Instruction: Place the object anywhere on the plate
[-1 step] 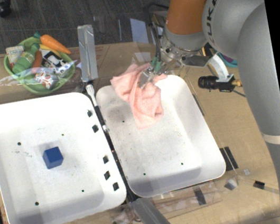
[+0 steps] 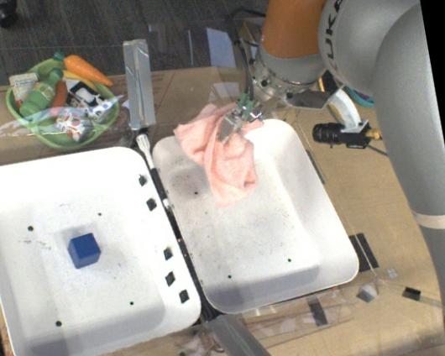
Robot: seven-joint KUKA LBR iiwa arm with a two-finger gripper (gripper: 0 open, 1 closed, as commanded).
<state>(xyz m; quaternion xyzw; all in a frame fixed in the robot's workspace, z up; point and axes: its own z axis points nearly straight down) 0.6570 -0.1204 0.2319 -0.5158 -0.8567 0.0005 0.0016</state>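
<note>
Camera view shows gripper [image 2: 238, 119] seemingly pinching the soft, floppy pink cloth [image 2: 224, 160] upper middle; grab a bunched fold.

Reaches in from the right, grey arm [image 2: 375, 78] bent leftward, orange band uppermost; gripper [image 2: 239, 119] low at the far edge, fingers pinched on pink cloth [image 2: 224, 160].

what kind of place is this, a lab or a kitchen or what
Most likely a robotics lab bench set up for grasping trials. A grey arm reaches over two shallow white bins taped to a cardboard-covered bench, with a pink cloth, a blue cube and a green bowl of toy objects as props.
</note>
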